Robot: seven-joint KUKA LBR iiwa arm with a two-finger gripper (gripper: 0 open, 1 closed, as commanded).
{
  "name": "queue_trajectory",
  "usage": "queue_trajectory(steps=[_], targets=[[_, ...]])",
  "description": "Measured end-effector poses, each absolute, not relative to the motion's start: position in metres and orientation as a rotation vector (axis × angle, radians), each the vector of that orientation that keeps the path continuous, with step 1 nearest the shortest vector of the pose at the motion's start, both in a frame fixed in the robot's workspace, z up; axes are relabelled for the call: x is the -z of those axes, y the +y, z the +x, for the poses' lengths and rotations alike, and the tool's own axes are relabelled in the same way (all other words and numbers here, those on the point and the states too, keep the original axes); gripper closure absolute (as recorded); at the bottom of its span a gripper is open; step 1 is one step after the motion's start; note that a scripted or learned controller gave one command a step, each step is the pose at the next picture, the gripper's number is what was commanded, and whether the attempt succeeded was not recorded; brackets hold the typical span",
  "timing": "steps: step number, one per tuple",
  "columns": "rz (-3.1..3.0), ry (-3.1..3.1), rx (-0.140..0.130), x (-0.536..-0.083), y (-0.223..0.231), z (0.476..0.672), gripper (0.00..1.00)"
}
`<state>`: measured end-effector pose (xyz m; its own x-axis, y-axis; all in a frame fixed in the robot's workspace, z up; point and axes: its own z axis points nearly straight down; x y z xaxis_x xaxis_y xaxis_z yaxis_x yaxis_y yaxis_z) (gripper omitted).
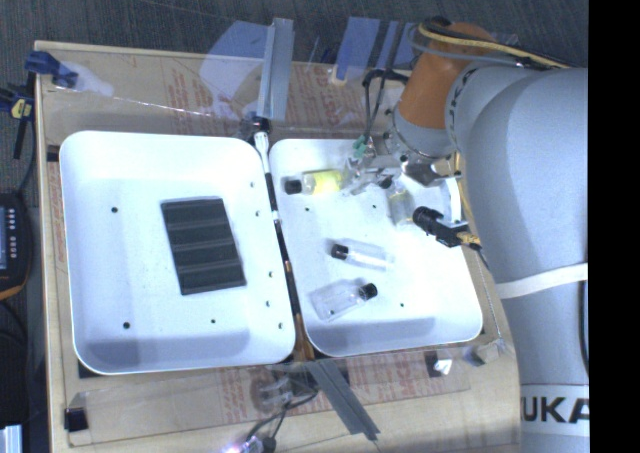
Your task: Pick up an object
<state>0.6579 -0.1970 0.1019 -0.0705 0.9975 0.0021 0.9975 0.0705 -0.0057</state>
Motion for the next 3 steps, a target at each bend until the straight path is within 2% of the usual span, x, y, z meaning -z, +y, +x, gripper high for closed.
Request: queue_trajectory(steps=[1, 3], targets=[[-2.136, -2.293, -0.005, -0.1014, -0.1966, 0.6576, 0.0], [-2.136, -2.293, -0.005, -0.1014, -0.1966, 0.6576, 0.0]])
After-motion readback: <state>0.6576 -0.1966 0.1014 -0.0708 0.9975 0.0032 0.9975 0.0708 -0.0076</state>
